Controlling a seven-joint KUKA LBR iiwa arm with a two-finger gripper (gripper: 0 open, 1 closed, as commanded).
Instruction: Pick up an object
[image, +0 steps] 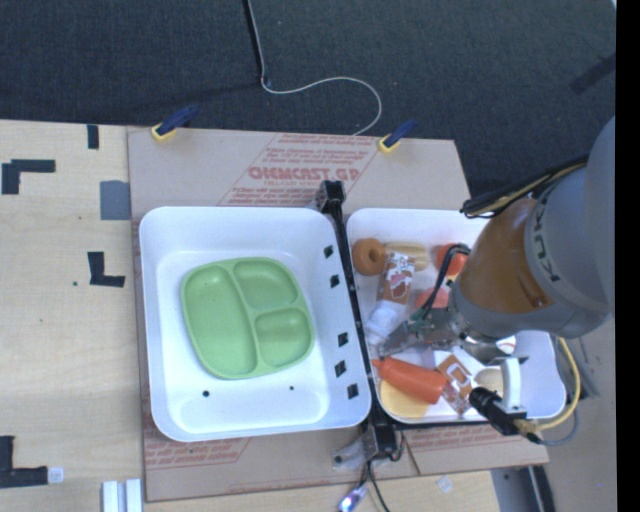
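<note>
The right bin (553, 398) holds several small things. A brown donut (368, 255) lies at its far left corner, with a red-and-white packet (398, 278) just beside it. An orange carrot-like piece (410, 377) rests on a yellow disc (398, 402) near the front edge. A crumpled clear wrapper (384, 320) lies by the left wall. My gripper (408, 336) hangs low over the middle of this bin, between the wrapper and the carrot-like piece. The arm's orange band (500, 275) hides much of the bin behind it.
The left bin (160, 300) holds a green divided plate (246, 316). A black divider (345, 300) runs between the two bins. A small orange object (448, 262) and a printed packet (456, 376) also sit in the right bin.
</note>
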